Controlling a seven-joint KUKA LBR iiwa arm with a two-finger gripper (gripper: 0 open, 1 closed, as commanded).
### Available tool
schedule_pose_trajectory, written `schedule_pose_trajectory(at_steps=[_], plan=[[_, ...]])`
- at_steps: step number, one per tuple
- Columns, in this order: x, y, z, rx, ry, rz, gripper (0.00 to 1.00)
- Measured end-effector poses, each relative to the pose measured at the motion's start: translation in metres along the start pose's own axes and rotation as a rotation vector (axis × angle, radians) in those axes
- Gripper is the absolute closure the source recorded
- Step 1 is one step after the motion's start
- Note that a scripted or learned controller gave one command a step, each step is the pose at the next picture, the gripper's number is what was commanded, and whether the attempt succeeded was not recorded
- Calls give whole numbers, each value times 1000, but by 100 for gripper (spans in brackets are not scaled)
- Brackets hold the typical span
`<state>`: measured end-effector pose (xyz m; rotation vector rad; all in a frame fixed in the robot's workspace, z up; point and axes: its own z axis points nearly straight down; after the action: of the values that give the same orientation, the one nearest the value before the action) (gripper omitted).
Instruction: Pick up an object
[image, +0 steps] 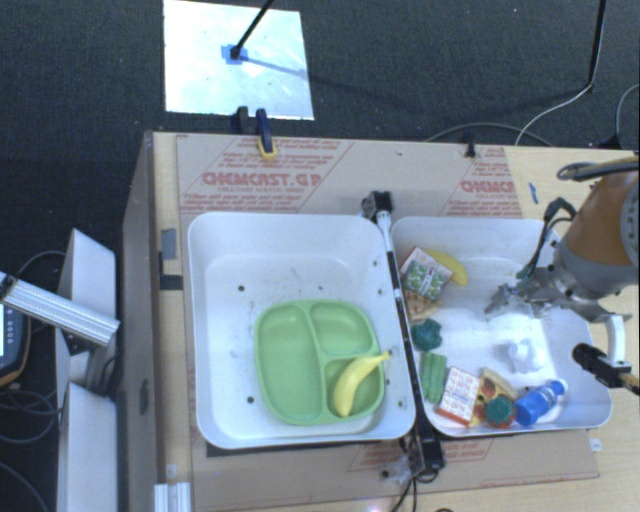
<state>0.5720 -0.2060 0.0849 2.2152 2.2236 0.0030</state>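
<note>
Two white bins sit side by side on the surface (300, 165). The left bin (225, 260) holds one green plate (300, 350) with three sections, and one banana (355, 378) lies in its lower right section, tip over the rim.

The right bin (480, 250) holds the clutter — along its left side a snack packet (424, 276) with a second banana (452, 268) just beside it, then a teal lump (428, 334) and a green strip (433, 374) below. Along the bottom wall lie a red-and-white card (457, 394), an orange-and-red toy (494, 400) and a blue bottle (540, 400), close together. One white crumpled thing (521, 352) rests near the middle, apart from the rest.

So: two bananas, one of each other item.

The arm (600, 235) reaches in from the right, bent low over the right bin. Its pincer (512, 297) hangs above the bare floor, just above the white crumpled thing; I cannot tell how it stands, and nothing shows in it.
</note>
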Motion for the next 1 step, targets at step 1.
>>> schedule_pose_trajectory(at_steps=[1], plan=[[-1,-74,0,3,0,3,0]])
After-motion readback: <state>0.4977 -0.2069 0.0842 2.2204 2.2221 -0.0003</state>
